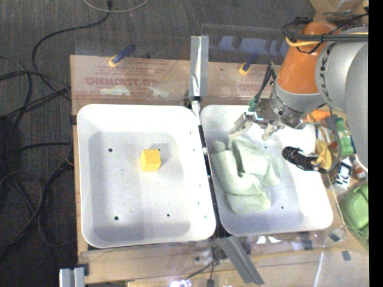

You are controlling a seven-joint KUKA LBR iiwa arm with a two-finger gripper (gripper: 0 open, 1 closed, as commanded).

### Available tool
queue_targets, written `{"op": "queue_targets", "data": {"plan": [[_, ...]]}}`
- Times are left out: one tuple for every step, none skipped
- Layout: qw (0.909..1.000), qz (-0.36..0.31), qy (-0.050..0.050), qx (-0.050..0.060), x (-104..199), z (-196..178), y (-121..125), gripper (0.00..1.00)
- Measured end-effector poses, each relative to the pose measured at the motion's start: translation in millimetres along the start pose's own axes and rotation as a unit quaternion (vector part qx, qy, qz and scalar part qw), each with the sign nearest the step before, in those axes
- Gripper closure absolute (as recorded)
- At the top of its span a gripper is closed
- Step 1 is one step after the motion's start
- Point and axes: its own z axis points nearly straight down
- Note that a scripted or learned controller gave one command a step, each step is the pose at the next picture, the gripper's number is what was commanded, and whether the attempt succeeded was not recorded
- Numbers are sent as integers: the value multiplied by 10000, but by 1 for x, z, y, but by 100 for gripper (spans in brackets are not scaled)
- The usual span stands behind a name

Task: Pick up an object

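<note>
Two shallow white bins sat side by side on the bench (96, 82). One small yellow cube (151, 159) lay alone near the middle of the left bin (119, 196), a little toward its far edge and well apart from every wall. A pale green cloth (248, 175) lay bunched in the right bin (299, 211), running from near that bin's left wall toward its middle. The gripper (254, 126) hung over the far end of the cloth, near the bin's far edge, its fingers (240, 124) spread wide with nothing between them. The arm (305, 58), with its orange band, reached in from the far right corner.
</note>
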Motion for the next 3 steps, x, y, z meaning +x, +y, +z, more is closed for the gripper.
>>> {"op": "queue_targets", "data": {"plan": [[9956, -934, -4, -51, -2, 86, 4, 0], [9952, -965, -27, -136, -29, 89, -38, 0], [9952, -971, -11, -152, -27, 80, -35, 100]]}}
